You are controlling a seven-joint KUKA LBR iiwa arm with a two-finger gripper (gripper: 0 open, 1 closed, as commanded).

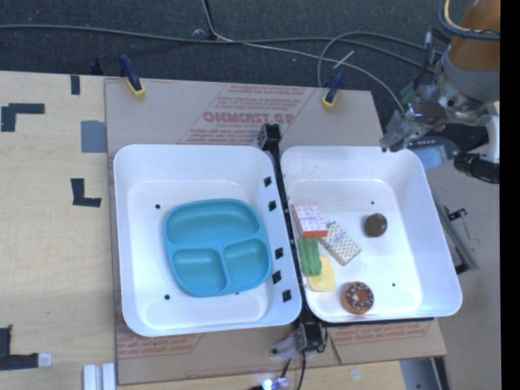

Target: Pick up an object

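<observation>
Nothing picked yet; gripper (400, 135) at right bin (422, 185) far-right corner, finger state unclear; donut (357, 297), brown ball (374, 225) untouched

A: How is the scene lit?

B: Evenly and brightly from above. The two white bins, left bin (130, 218) and right bin (422, 242), approach overexposure, with faint soft shading along their inner walls.

A: Any shadows or glare?

B: Shadows are short and diffuse. The blue tray (218, 246) carries a mild sheen.

A: And sharpness?

B: Moderate; small items look soft, and the arm (467, 47) at upper right is slightly blurred. The dark floor (244, 15) shows grain.
</observation>
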